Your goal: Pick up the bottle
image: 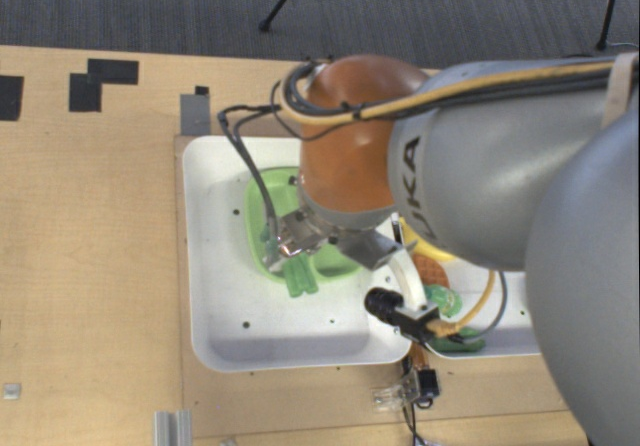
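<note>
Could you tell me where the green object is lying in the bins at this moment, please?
The green object lies in the left bin, toward its right half, directly under the gripper and partly hidden by the arm's orange band.

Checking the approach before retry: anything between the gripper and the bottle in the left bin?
Nothing visible. The gripper is down in the left bin, right at the green bottle beside a green bowl-like item. The wrist hides the contact.

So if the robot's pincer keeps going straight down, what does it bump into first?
Most likely the green object right beneath the pincer in the left white bin. The two look very close, perhaps touching already, but depth is hard to judge from above.
</note>
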You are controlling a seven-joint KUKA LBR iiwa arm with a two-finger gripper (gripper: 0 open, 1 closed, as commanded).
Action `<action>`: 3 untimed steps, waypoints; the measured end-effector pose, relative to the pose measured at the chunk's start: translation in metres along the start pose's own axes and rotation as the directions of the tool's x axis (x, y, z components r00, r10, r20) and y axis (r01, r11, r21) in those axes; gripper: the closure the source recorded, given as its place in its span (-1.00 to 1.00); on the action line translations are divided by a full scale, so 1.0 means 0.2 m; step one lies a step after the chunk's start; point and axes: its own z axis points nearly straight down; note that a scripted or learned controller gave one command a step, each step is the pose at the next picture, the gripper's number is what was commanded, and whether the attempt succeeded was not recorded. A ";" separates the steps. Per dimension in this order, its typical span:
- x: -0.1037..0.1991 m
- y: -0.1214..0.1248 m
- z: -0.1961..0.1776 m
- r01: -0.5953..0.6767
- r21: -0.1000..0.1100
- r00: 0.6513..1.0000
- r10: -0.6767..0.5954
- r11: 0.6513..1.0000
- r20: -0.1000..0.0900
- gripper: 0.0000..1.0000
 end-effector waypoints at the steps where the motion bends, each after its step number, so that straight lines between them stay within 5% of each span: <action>1: 0.00 0.01 -0.05 0.006 -0.002 1.000 -0.006 1.000 0.000 1.00; 2: -0.05 -0.02 0.01 0.042 0.000 0.999 -0.042 0.999 0.001 1.00; 3: 0.07 0.03 0.17 -0.032 0.001 0.999 0.032 0.999 0.000 1.00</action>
